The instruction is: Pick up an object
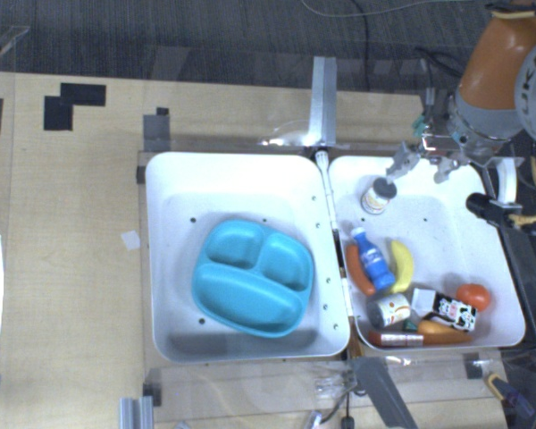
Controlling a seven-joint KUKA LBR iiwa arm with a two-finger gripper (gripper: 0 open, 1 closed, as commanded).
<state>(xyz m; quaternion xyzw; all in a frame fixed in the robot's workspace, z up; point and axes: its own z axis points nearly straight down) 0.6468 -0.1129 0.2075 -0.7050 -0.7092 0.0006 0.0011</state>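
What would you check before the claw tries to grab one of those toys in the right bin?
1. Claw over the right bin: ok, at its far edge.
2. Claw holding nothing: cannot tell; a small round object sits right by it.
3. Targets present: ok, blue bottle, banana and others.
4. Targets well apart: not ok, they crowd the near end.
5. Blue tray out of the way: ok, in the left bin.

grey arm point(509, 70) reaching left, pincer point(426, 161) lowered
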